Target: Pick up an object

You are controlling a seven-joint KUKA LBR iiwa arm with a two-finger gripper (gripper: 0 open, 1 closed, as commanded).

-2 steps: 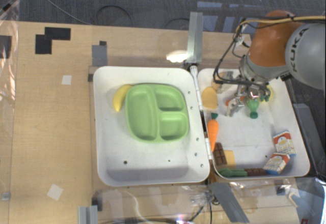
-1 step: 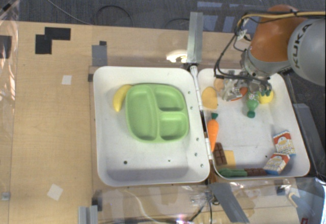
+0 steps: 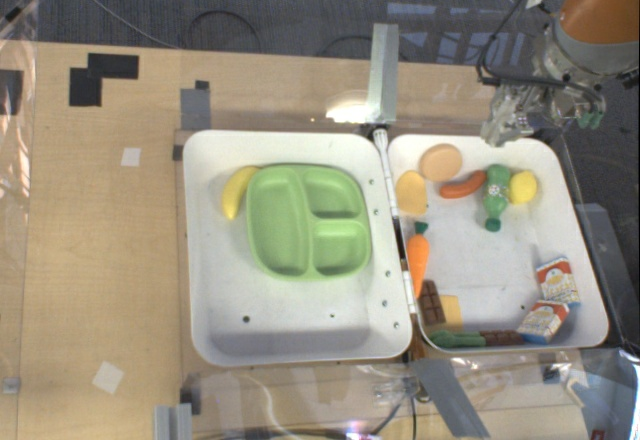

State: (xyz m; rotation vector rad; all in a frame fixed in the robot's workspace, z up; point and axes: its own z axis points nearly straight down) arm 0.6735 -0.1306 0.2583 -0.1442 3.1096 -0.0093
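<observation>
White plastic marks both shallow bins on the pale wooden table [image 3: 100,258]. The left bin [image 3: 210,318] holds a green divided plastic tray [image 3: 305,221] with a yellow toy banana [image 3: 235,190] touching its left edge. The right bin [image 3: 480,248] holds a scatter of toy foods: a round tan bun [image 3: 440,162], a red sausage [image 3: 462,186], a green bottle [image 3: 494,196] beside a yellow lemon [image 3: 522,188], an orange carrot [image 3: 418,262], a brown chocolate bar [image 3: 431,302] and two small white cartons [image 3: 548,300] in the near right corner. The grey arm with its orange band [image 3: 600,3] hangs over the far right corner of the right bin. Its pincer [image 3: 508,120] sits above the bin's far rim, nothing visible between its fingers; whether they are apart or together I cannot tell.
</observation>
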